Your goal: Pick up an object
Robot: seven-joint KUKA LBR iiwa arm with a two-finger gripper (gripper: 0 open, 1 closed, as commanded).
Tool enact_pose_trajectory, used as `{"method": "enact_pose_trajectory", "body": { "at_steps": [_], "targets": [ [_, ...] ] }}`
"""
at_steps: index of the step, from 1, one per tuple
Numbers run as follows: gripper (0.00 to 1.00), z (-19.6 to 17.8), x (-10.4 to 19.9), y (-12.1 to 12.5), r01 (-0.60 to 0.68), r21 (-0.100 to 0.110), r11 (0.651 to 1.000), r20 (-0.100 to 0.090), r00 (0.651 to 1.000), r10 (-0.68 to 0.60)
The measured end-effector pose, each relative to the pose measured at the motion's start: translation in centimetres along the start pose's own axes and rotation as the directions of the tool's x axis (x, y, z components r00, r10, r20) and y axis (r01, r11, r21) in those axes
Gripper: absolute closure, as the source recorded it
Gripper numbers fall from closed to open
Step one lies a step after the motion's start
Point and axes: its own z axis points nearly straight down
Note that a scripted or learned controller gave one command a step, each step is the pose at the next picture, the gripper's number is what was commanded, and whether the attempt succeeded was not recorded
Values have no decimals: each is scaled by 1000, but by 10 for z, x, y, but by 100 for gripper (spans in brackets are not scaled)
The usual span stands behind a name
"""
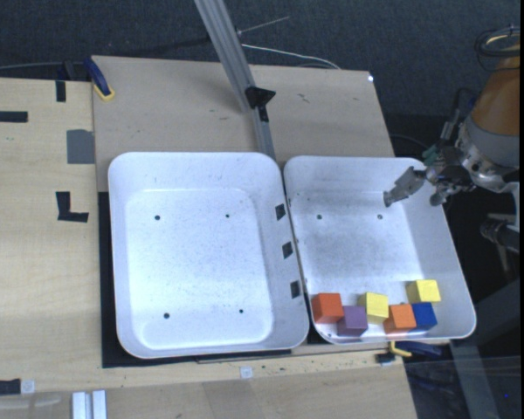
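Several small cubes lie along the near edge of the right bin (358,234): an orange cube (328,305), a purple cube (355,319), a yellow cube (377,305), a second orange cube (402,317), a blue cube (424,315) and another yellow cube (427,290). My gripper (413,195) hangs over the bin's far right corner, well away from the cubes. Its fingers are spread open and hold nothing. The orange-banded arm reaches in from the right edge.
The left bin (192,251) sits beside the right one, their rims touching in the middle. A slanted metal rail (231,46) runs from the top down to the bins' far edge. A blue and yellow clamp (99,78) lies at the bench's far left.
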Motion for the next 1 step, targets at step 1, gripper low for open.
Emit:
{"method": "enact_pose_trajectory", "body": {
  "at_steps": [1],
  "targets": [
    [0, 35, 58, 12, 4, 3, 1000, -1, 1000, -4]
  ]
}}
